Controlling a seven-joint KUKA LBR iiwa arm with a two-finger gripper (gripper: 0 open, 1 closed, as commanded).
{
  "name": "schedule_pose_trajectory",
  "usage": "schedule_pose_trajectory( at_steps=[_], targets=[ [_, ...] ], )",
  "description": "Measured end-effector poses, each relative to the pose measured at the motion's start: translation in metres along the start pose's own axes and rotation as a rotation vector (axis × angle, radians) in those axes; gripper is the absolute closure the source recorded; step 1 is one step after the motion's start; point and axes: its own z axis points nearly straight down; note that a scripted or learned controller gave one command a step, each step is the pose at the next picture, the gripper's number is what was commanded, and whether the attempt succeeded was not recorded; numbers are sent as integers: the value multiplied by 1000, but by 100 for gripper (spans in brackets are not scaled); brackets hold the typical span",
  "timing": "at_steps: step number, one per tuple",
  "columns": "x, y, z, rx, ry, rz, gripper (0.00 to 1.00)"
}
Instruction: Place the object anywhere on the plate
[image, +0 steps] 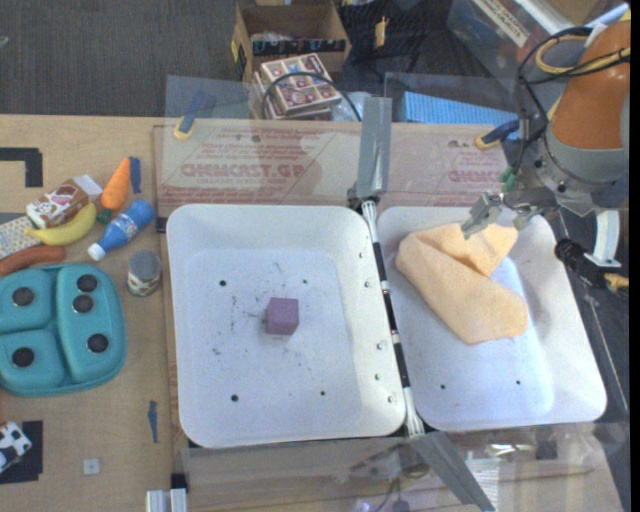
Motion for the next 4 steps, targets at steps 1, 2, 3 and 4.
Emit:
schedule_pose_trajectory(
  at_steps=[1,2,3,4],
  targets=[
    [-1,1,-11,-5,-3,0,100],
    [-1,1,-11,-5,-3,0,0],
    [-2,2,-23,-10,-7,0,100],
    [-2,2,-23,-10,-7,0,0]
  ],
)
